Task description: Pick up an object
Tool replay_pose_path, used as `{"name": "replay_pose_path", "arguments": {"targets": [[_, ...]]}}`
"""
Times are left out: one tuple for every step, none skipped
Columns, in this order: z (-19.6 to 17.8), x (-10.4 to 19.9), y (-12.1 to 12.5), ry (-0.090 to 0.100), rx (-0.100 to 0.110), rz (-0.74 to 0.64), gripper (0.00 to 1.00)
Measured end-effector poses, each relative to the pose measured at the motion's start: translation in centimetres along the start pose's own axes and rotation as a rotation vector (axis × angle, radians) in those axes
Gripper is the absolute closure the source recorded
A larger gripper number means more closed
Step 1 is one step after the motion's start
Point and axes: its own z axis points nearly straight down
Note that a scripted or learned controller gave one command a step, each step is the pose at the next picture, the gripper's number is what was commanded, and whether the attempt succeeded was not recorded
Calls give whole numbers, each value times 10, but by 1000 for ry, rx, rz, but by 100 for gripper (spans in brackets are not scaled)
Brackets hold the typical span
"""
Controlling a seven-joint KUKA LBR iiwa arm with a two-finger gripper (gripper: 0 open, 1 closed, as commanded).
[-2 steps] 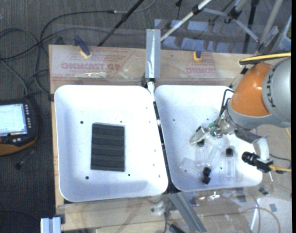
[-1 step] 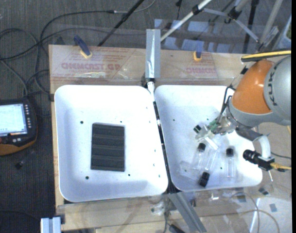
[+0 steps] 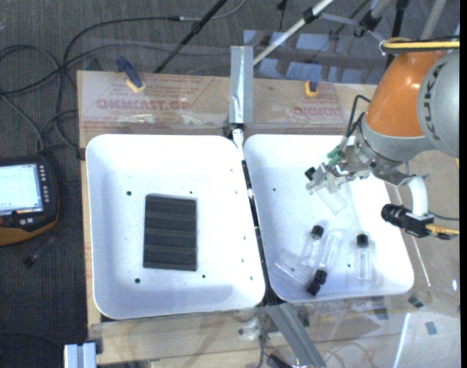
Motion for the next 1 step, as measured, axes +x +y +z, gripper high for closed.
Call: {"name": "replay_pose_path", "arguments": {"targets": [[-20,66,33,1,1,67,100]]}}
